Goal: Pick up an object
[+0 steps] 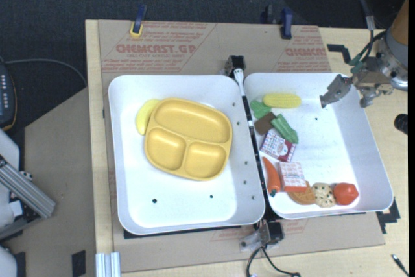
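My gripper (352, 94) hangs over the far right corner of the right bin (337, 139), open, with nothing between its fingers. To its left lies a yellow corn cob (282, 100). Along the bin's left side lie green pieces (284, 128), a red packet (277, 146), an orange carrot (272, 176) and a white and red packet (292, 173). At the near edge sit a cookie (321, 194) and a red tomato (345, 192).
The left bin (130, 172) holds a yellow divided plate (188, 138) with a yellow piece (144, 115) poking out at its left. A black divider (245, 120) runs between the bins. Bare white floor shows in the right bin's middle.
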You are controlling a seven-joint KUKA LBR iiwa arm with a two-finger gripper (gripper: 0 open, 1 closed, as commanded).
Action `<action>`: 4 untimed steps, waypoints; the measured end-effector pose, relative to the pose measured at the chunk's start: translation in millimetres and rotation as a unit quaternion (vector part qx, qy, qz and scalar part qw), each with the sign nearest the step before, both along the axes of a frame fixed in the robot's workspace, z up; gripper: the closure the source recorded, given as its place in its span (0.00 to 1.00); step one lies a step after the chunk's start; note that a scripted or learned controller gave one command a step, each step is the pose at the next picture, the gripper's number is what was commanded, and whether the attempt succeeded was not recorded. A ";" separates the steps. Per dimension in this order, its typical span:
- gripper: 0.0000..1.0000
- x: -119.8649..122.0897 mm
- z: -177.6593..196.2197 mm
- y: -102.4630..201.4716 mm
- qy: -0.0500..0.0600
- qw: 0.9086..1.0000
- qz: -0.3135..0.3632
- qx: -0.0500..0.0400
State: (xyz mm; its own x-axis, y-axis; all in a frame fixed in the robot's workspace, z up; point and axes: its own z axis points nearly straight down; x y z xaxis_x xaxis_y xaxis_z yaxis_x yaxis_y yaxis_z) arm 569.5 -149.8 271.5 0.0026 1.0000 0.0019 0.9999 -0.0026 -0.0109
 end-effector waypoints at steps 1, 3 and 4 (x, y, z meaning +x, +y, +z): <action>0.00 2.0 5.8 0.2 -0.006 1.000 0.001 -0.001; 0.00 8.4 -109.6 3.6 -0.002 1.000 0.001 0.000; 0.00 2.4 -155.2 -0.4 -0.002 1.000 0.001 0.000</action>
